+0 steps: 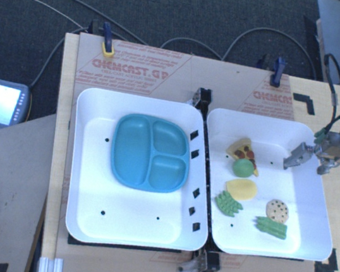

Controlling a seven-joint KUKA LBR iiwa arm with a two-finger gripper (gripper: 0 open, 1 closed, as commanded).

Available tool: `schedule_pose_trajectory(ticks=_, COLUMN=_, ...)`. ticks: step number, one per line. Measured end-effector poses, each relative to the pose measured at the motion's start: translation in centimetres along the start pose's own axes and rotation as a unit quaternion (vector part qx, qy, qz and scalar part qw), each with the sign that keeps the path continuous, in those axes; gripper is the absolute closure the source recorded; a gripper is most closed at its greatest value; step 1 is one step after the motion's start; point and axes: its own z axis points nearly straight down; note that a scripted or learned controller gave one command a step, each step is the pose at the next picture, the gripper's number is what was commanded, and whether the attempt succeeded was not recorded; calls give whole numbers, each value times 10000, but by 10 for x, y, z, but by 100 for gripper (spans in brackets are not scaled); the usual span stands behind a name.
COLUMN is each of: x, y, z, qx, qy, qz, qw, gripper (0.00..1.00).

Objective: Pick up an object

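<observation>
At the right bin's (312,206) three o'clock rim, the gripper (310,158) hovers, spread, pinching nothing. Pizza slice (242,150) lies toward nine o'clock, well apart.

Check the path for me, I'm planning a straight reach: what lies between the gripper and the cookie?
Bare white bin floor, seen in the camera view: nothing lies between the gripper and the cookie.

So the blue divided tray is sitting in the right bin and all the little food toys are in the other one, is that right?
Not quite. The camera view shows the blue divided tray in the left bin, not the right one. The little food toys, such as the cookie and the pizza slice, are in the other one, the right bin.
</observation>
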Motion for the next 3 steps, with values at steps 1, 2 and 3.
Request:
schedule_pose_trajectory(ticks=1, x=0, y=3, z=-8, qx=-70, qy=-18, qz=-18, qw=10000, gripper=0)
schedule_pose_trajectory(ticks=2, x=1, y=11, z=37, qx=-47, qy=-10, qz=-21, qw=10000, gripper=0)
schedule_pose_trajectory(ticks=3, x=-2, y=19, z=96, qx=-45, qy=-9, qz=-17, qw=10000, gripper=0)
